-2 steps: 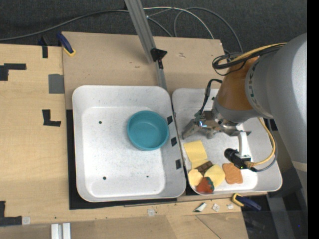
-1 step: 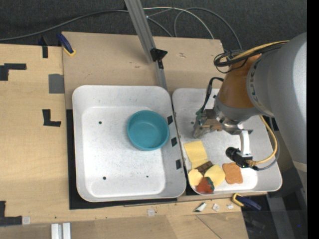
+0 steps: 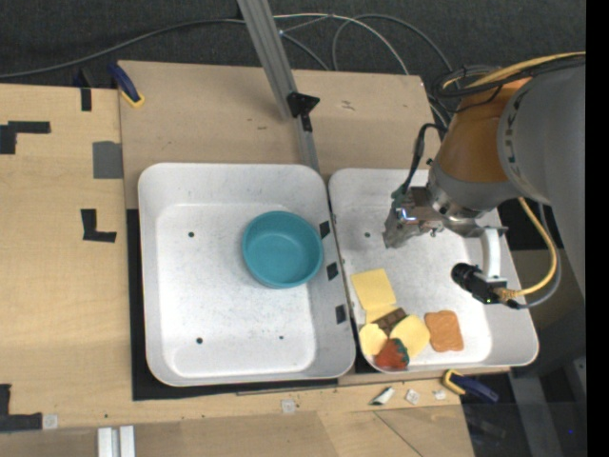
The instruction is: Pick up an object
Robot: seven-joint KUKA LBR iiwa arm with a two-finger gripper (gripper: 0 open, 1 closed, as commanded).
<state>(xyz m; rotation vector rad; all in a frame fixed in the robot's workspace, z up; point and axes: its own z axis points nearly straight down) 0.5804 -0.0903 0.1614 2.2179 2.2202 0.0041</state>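
My gripper (image 3: 398,228) hangs over the middle of the right bin (image 3: 366,190), above its bare floor. Toward that bin's front lies a cluster of small items: a pale yellow square block (image 3: 373,288), a dark brown piece (image 3: 391,320), a yellow piece (image 3: 412,333), a red and green item (image 3: 390,354) and an orange-brown square (image 3: 444,330). The yellow block sits a little in front of and left of the gripper. A blue bowl (image 3: 281,248) rests upright in the left bin (image 3: 171,246). I see nothing held at the gripper.
The grey arm with its orange band (image 3: 485,141) comes in from the right above the right bin, trailing cables. A metal pole (image 3: 271,50) slants across the bench behind the bins. Black tape marks lie on the wooden bench at left.
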